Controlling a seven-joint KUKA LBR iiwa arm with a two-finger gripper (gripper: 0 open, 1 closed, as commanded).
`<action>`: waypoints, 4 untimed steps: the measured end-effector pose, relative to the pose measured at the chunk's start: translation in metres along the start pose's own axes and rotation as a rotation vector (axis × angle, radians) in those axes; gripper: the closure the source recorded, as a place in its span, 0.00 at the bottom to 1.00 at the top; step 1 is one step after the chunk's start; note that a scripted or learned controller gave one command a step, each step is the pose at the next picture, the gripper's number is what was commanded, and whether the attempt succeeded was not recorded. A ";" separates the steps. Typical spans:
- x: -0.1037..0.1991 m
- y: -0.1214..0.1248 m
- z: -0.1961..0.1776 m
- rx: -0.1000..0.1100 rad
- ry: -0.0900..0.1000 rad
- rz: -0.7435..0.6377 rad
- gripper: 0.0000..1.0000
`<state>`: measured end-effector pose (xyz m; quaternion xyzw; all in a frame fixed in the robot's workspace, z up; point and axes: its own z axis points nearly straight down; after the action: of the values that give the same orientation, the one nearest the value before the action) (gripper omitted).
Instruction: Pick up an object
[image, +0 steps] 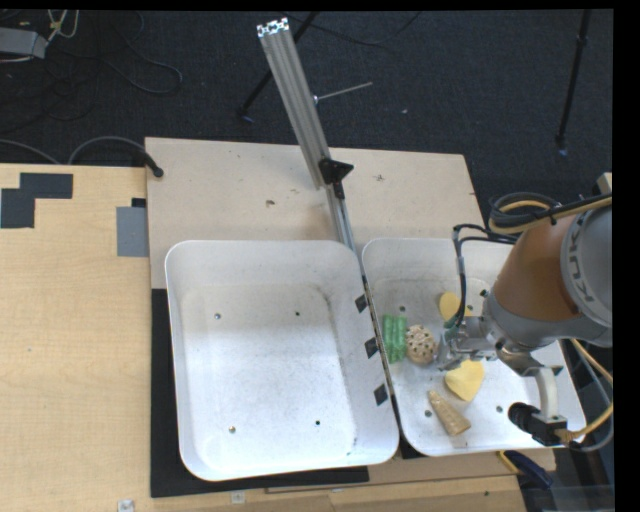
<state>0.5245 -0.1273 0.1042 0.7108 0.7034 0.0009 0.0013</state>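
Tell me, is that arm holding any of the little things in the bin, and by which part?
It cannot be told. The tool is down among a yellow piece and a perforated ball; the arm hides any hold.

Bench (250, 190) — two white bins (270, 450) side by side.

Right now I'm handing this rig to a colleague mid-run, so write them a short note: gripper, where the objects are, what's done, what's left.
Gripper: low in the right bin, among the objects; whether it holds anything can't be told from this view.
Objects, all in the right bin: green block by the divider, tan ball beside it, a yellow piece behind the gripper, another yellow piece in front of it, tan wedge nearest the front.
Done: arm reached into the right bin.
Left: nothing is visibly lifted; grasp and raise one object.
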 end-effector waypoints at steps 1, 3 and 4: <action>0.008 -0.002 -0.046 0.003 0.001 -0.012 1.00; 0.001 0.002 -0.158 -0.001 0.000 -0.012 1.00; 0.047 0.016 -0.152 0.005 0.002 -0.014 1.00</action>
<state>0.5404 -0.0802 0.2561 0.7058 0.7084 -0.0003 -0.0011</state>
